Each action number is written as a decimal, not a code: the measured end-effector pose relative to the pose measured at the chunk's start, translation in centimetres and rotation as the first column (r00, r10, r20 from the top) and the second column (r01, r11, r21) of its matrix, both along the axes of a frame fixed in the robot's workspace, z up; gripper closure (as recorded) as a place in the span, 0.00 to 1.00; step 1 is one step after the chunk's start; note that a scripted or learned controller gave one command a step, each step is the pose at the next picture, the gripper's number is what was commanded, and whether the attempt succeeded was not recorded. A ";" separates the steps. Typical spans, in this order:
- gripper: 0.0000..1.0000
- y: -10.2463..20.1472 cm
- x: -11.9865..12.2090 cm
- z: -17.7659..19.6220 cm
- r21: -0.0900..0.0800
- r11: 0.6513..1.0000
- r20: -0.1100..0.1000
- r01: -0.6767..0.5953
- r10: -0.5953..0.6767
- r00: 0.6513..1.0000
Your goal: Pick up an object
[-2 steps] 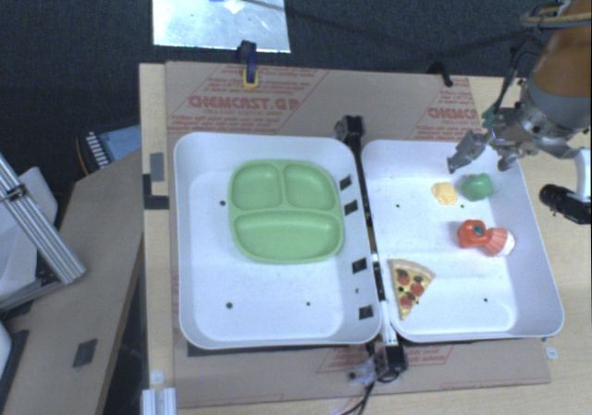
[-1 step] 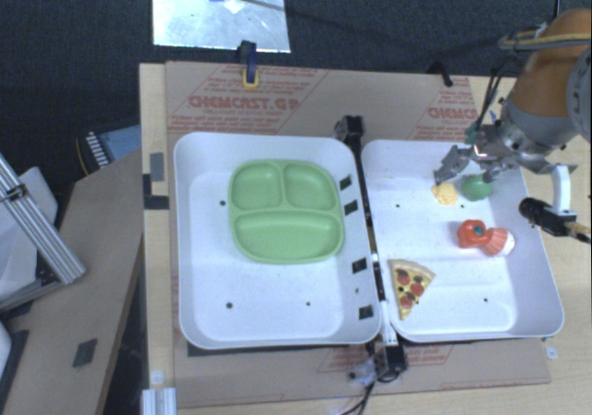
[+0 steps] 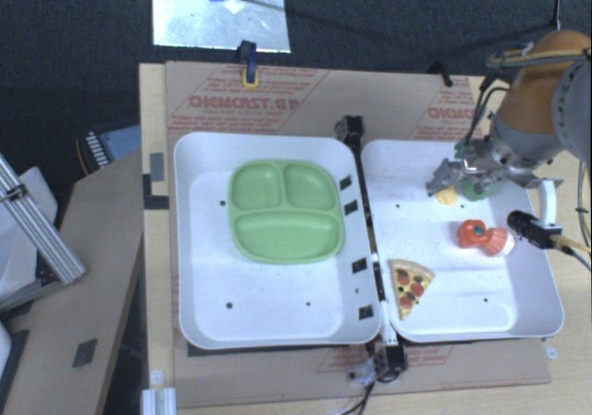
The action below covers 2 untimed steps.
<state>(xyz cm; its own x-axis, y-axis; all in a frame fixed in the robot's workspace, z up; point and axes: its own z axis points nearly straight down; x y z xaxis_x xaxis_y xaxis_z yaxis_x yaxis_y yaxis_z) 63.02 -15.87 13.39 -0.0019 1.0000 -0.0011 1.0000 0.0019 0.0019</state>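
Camera view: the gripper point(image 3: 460, 179) sits low over the far part of the right bin point(image 3: 462, 321), above a small yellow item point(image 3: 447, 197) and a green item point(image 3: 479, 188) lying close together; how wide it stands, and whether it grips either, cannot be told. A red toy tomato point(image 3: 474, 234) and a pizza slice toy point(image 3: 410, 286) lie nearer; a green divided plate point(image 3: 285, 211) occupies the left bin point(image 3: 199, 247). Risk: crowded targets may cause a glancing, failed grasp.
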 end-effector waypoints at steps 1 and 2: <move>0.00 0.1 0.0 -5.1 0.003 1.000 -0.004 0.000 0.000 1.000; 1.00 0.1 0.1 -3.8 0.001 1.000 0.000 0.000 0.000 1.000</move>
<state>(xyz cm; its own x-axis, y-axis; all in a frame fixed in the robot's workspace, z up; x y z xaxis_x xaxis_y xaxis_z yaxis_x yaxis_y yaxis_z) 63.15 -15.82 9.55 -0.0017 1.0000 -0.0005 1.0000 0.0017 0.0023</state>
